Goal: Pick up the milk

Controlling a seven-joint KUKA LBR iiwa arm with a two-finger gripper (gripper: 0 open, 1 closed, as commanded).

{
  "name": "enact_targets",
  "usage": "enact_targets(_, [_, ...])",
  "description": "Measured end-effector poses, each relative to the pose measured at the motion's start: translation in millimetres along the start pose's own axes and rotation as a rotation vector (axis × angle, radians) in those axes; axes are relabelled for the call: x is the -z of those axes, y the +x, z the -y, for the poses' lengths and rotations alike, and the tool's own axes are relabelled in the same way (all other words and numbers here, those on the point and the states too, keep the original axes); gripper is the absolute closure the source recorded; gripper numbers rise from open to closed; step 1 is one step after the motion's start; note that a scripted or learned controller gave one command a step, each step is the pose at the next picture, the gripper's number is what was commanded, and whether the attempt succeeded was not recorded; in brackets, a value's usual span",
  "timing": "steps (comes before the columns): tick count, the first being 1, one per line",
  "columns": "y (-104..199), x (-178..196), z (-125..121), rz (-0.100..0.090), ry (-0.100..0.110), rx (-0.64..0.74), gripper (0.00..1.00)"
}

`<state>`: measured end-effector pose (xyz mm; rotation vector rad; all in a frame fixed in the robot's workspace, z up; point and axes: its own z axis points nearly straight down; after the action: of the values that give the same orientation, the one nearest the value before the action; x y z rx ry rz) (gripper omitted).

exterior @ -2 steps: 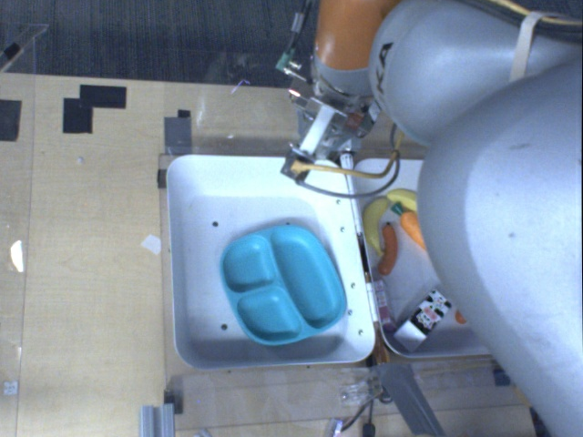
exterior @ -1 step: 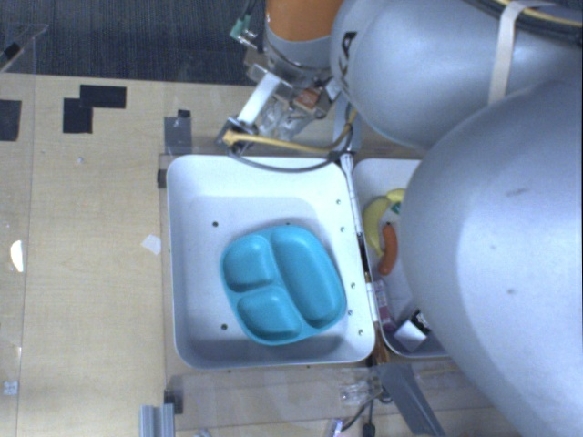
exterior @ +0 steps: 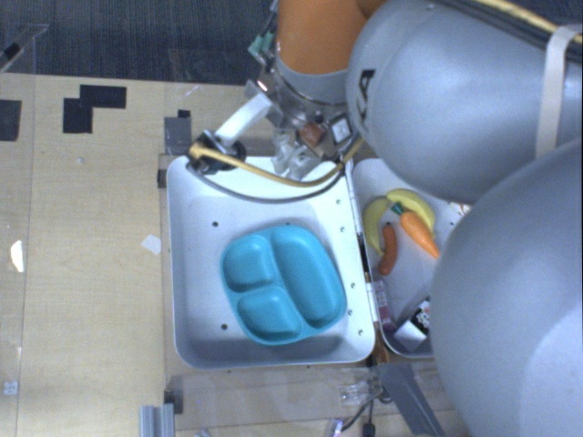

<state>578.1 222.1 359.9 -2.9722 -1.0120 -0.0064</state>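
While the arm [exterior: 455, 107] looms overhead, its hand [exterior: 293, 153] hangs above the left bin [exterior: 196, 244].

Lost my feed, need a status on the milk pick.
Gripper over left bin's far edge, fingers unclear. Milk not identifiable. Blue plate in left bin; arm covers right bin.

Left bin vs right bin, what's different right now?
The left bin is in full view and holds a blue divided plate. The right bin is mostly hidden by the arm and holds a banana and carrot. Both are shallow and white.
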Motion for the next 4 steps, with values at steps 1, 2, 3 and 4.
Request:
enact_targets(1, [-54.8, -36.6, 57.3, 0.001, -0.001, -0.412, 1.00])
enact_targets(2, [-102.2, -37.8, 9.2, 0.002, -0.002, -0.428, 1.00])
enact_targets(3, [-101.1, -27.4, 8.5, 0.000, -0.003, -0.427, 1.00])
enact_targets(4, [-100.2, -17.0, 7.5, -0.003, -0.004, -0.425, 1.00])
